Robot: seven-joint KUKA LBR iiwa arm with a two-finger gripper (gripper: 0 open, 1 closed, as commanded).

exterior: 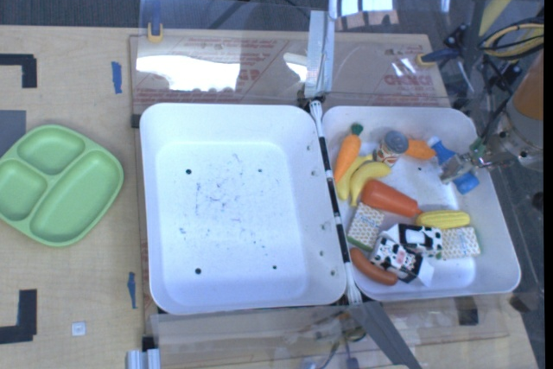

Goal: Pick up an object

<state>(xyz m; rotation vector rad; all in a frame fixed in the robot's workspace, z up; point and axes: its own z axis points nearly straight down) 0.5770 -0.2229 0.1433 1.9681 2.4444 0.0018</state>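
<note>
Objects for picking lie crowded in the right bin (505, 272), one of two shallow white bins set side by side on the bench. Near that bin's far-left corner an orange carrot (346, 154) lies along the left wall, with a yellow banana (361, 177) just beside it toward the middle. A small round grey piece (396, 139) and a short orange piece (420, 149) sit by the far edge, and a blue item (444, 153) lies close to the far-right corner. A larger red-orange vegetable (390, 199) lies across the middle, a yellow corn-like piece (443, 219) to its right. Along the near edge are a speckled flat pack (365, 225), a black-and-white cow-patterned toy (397, 256) resting over a red sausage-shaped piece (371, 267), and another speckled flat pack (458, 243) toward the near-right corner.

The gripper (460, 167) hangs low over the right bin's far-right part, beside a second blue piece (467, 182); I cannot tell how its jaws stand, nor whether anything sits between them. The arm's cables rise behind it at the bench's right edge.

The left bin (226, 207) shows faint blue scribbles and a few dark dots on its floor. A green divided plate (57, 183) rests near the bench's left edge, well apart from both bins.
</note>
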